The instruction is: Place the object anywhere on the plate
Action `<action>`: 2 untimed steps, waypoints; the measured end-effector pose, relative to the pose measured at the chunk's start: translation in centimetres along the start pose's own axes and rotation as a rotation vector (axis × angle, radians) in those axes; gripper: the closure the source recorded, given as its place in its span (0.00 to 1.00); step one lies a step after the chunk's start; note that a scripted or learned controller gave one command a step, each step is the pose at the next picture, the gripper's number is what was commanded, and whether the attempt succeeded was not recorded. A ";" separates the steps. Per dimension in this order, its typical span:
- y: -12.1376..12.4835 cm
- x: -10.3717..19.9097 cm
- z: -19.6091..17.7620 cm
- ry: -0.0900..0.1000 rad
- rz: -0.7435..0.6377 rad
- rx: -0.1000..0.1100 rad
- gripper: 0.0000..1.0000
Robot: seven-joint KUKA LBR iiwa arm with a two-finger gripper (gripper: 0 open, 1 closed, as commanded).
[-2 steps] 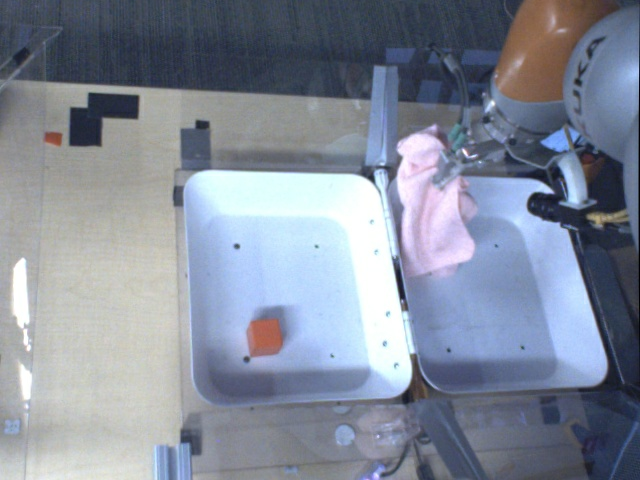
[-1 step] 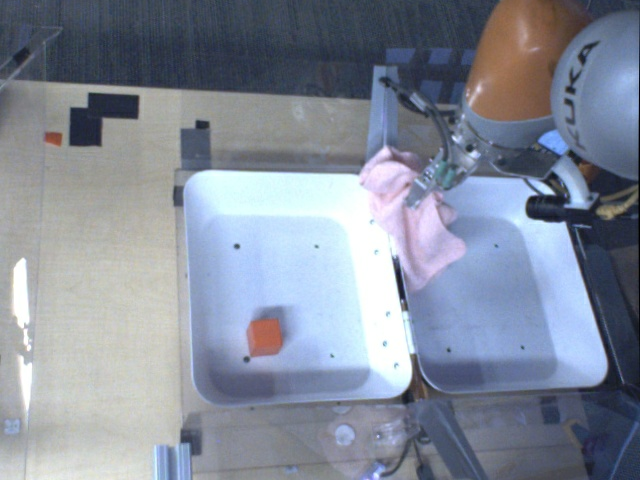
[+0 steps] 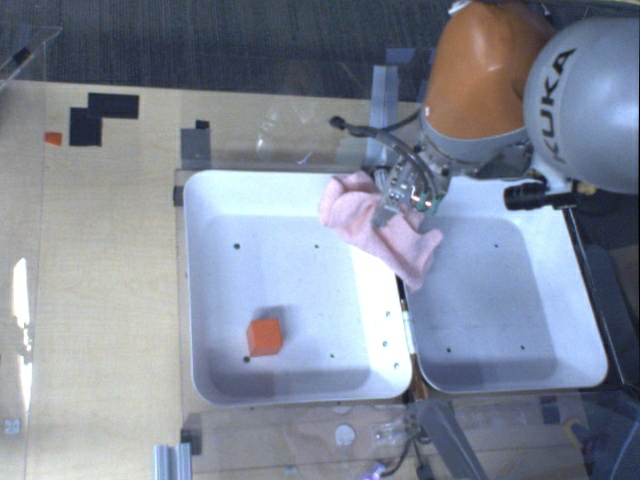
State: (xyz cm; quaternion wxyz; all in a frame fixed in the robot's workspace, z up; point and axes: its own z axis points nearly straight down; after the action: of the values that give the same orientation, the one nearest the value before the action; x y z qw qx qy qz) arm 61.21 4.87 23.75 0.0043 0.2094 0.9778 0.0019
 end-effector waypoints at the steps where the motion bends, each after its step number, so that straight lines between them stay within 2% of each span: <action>1: 3.2 3.7 1.3 0.000 -0.401 -0.001 1.00; 2: 6.2 7.9 1.1 0.002 -0.424 -0.001 1.00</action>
State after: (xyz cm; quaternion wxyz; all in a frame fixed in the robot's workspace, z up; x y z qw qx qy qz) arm 56.56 13.77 22.60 0.0038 -0.0013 1.0000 0.0018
